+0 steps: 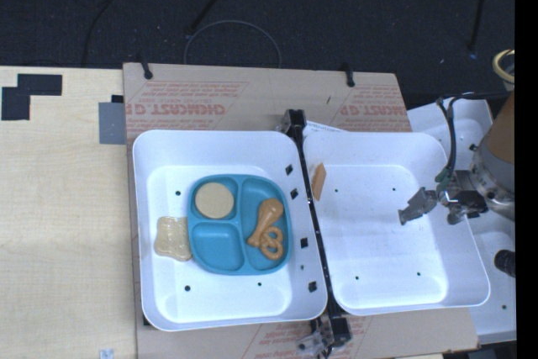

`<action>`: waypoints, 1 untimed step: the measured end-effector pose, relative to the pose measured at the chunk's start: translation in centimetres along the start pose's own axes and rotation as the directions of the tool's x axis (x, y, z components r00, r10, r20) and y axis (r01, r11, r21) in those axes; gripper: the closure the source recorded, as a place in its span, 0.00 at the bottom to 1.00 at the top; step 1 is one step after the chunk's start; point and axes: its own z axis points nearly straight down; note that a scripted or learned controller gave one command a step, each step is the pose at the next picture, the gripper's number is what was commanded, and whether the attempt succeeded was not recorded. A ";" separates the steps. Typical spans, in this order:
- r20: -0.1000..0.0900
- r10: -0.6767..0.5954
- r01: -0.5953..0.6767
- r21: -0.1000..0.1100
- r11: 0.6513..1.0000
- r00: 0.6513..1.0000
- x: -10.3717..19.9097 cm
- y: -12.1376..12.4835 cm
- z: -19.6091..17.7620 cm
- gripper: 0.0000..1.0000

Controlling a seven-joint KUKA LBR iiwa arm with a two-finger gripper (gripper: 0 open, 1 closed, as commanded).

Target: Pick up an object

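Gripper (427, 208) sits low over the right bin (378, 282), near its right wall, arm entering from the right. Only one dark finger (414, 208) shows clearly, pointing left toward the bin floor; nothing visible in it. Whether the claw is wide or narrow I cannot tell from this angle.

Left bin (160, 298) carries a blue divided tray (220, 252). Tray's upper-left compartment: a round tan disc (213, 199), possibly a toy cracker or cookie. Right compartment: a tan drumstick-shaped piece (269, 219), tilted, with a pretzel-shaped piece (271, 244) touching its lower end. Lower-left compartment bare blue.

Pale toast-like slice (172, 238) lies on the bin floor, touching the tray's left edge.

Small orange-brown block (319, 180) leans at the right bin's left wall, just beside the black divider (307, 206) between bins, well apart from the gripper.
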 end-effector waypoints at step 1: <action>0.002 -0.002 0.002 -0.011 1.000 1.000 0.0 0.2 -0.5 0.00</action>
